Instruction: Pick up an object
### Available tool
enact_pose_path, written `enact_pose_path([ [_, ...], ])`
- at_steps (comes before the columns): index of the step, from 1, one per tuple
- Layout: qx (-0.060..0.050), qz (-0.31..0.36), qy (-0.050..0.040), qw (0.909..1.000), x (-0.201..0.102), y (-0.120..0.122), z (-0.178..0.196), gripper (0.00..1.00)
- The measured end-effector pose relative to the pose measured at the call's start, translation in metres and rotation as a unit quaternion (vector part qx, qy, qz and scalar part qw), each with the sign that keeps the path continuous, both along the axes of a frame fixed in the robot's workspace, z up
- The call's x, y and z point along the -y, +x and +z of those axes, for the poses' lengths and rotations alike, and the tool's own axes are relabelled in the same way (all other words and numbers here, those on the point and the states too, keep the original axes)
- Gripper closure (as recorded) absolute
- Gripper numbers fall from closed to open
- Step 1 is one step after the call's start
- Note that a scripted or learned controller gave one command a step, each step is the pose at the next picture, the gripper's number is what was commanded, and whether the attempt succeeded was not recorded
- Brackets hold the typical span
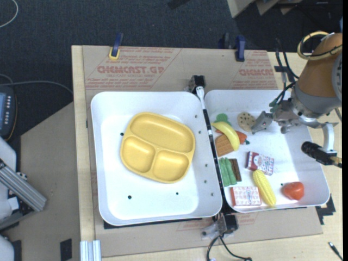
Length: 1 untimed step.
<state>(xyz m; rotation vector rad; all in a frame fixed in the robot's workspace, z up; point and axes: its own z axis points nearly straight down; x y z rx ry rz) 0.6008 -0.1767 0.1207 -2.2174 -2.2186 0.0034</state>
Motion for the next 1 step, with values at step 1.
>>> enact_pose_path([
  [1,0.0,0.0,-0.0002,1.0,-0.0009,-0.0006,-0.0384,0.0],
])
